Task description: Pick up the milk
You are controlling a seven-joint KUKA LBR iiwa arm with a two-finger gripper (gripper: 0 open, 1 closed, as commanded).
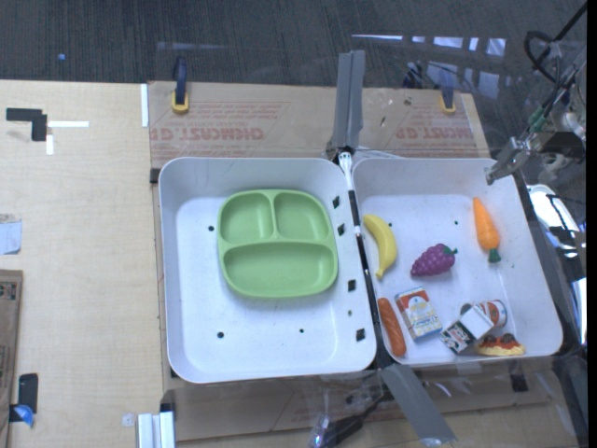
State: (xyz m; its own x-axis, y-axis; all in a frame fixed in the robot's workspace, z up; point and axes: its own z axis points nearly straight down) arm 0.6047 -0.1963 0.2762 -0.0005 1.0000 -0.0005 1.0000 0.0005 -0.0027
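Nearest the front edge of the right bin [546,278], a pizza slice [501,346] is lying close to the front right corner. A small black-and-white packet [469,327] is resting just beside it, too blurred to tell apart further. A hot dog [392,328] is lying along the left wall of that bin, running toward the front edge.

The milk [419,313] – a small carton with a white, orange and blue face – is lying on the floor of the right bin, in its front half and left of the middle. It is sitting just right of the hot dog and left of the packet, and nothing is gripping it.

Farther back, a bunch of purple grapes [434,259] is sitting near the middle of the bin. A banana [381,244] is lying near the left wall, and a carrot [485,226] is lying toward the back right corner.

The gripper [504,164] is hanging over the back right corner of the right bin, well apart from the milk – it is a small metallic shape against clutter, and I cannot tell whether it is open or closed. Nothing is showing in its grasp.

The left bin [177,278] is sitting edge to edge with the right one, and a green divided plate [277,243] is resting in its back half, near the middle.
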